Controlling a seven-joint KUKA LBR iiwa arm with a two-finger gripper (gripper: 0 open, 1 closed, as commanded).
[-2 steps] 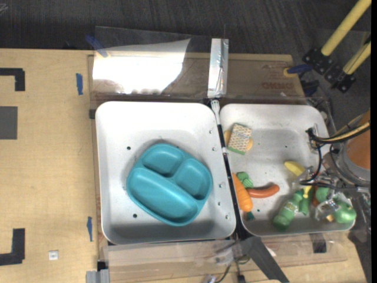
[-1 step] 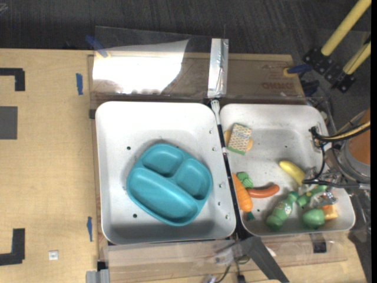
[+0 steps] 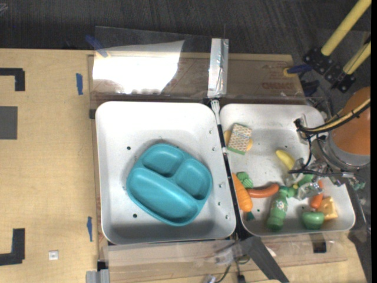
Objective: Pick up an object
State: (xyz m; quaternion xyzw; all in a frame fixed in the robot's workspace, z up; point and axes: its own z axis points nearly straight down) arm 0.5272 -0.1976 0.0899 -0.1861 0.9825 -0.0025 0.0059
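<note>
My gripper [image 3: 307, 178] sits low over the right bin [image 3: 259, 118], at 3 o'clock of the toy pile; fingers are lost in cables and clutter, so I can't tell if they're parted or closed, and nothing is visibly between them. Candidates, all small plastic play food: yellow banana [image 3: 284, 158] just at 10 o'clock of me, green bottle [image 3: 277, 211] at 7, green pepper [image 3: 313, 219] at 6, orange carrot [image 3: 242, 196] and red chili [image 3: 263, 189] out at 9, waffle-patterned block [image 3: 240, 138] well off at 10. My read: all light, rigid, glossy, so they'll skid on the smooth white bin floor rather than deform. Banana looks the best bet: near, fairly clear of neighbours, curved; pinch across its narrow mid-section. Bottle is round and lying down, likely to roll; take it across the body. Left bin [image 3: 118, 122] holds a teal divided plate [image 3: 169, 183], smooth, shallow, hard to pinch except by the rim.
</note>
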